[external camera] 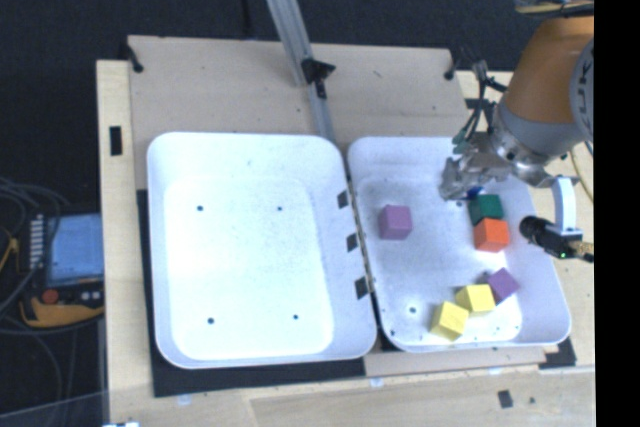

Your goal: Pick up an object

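Just beside the gripper (pixel 462 183), on its near right side, sits the small green block (pixel 487 206), though its grip state I cannot tell.

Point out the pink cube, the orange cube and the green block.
pink cube (pixel 395 221), camera view, top face.
orange cube (pixel 491 234), camera view, top face.
green block (pixel 488 206), camera view, visible top, beside the gripper.

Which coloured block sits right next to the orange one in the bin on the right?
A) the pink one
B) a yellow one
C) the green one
C: the green block lies directly above the orange block, touching it, in the right bin.
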`<action>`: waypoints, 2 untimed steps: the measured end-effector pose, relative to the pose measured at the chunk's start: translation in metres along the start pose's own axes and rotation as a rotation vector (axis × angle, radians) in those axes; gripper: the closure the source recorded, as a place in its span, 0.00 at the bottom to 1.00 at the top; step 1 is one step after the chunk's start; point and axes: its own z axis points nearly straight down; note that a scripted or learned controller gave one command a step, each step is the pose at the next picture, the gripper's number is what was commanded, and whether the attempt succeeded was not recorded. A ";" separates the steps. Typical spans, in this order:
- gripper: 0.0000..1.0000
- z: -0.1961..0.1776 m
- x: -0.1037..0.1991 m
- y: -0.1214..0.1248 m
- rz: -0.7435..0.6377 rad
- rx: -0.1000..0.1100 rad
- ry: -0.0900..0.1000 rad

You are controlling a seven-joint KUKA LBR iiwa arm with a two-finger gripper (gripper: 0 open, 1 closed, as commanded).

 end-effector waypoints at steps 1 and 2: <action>1.00 -0.005 0.061 -0.001 -0.010 0.001 0.003; 1.00 0.000 0.116 -0.012 -0.010 0.002 0.003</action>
